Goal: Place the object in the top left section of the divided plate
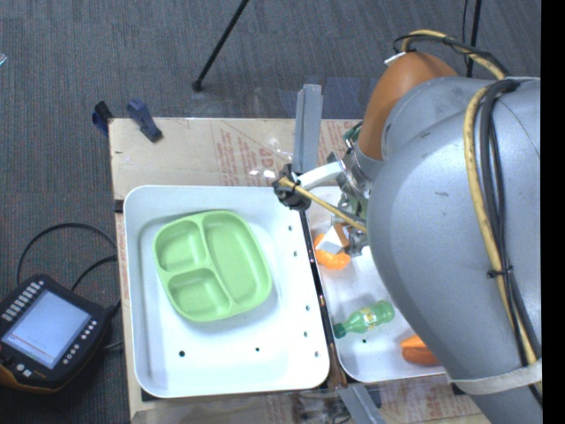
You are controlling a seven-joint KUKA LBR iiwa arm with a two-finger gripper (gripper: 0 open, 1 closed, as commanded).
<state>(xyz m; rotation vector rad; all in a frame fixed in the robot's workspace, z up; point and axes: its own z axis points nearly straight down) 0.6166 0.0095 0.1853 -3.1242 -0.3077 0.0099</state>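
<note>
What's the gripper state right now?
Gripper: cannot be told. It is down in the right bin, close to an orange item, mostly hidden by the arm.

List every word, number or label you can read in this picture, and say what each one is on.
No text reads clearly.
Cardboard sheet under the bins: faint red print, too blurred to quote.
Handheld pendant on the floor: its screen is lit, but the content is too small to read.
Green bottle in the right bin: its label is too small to read.
Green divided plate: no markings seen.
</note>
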